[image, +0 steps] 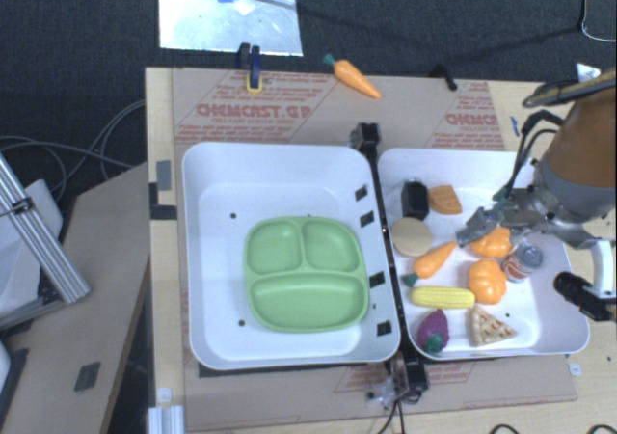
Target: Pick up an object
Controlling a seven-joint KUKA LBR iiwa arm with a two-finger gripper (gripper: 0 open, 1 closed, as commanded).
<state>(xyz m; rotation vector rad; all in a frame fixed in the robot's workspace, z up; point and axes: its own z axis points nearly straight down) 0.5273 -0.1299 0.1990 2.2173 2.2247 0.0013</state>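
Observation:
My gripper point(479, 227) hangs low over the middle of the right bin point(554, 326), reaching in from the right. Right under its tip lies a small orange fruit point(494, 244), partly covered by it. Close by are a toy carrot point(434, 257), an orange pepper point(487, 280), a yellow corn cob point(442, 297), a pizza slice point(490, 327), a purple eggplant point(433, 330), a beige round piece point(412, 235), a black block point(415, 199) and an orange cracker point(444, 199). A small red and grey item point(522, 264) sits just right of the fruit.
The left bin point(222, 230) holds a green divided plate point(307, 273). A second toy carrot point(354, 77) lies on the cardboard behind the bins. A blue and yellow clamp point(252, 66) sits at the cardboard's far edge. The arm's body point(588, 148) covers the right bin's far right corner.

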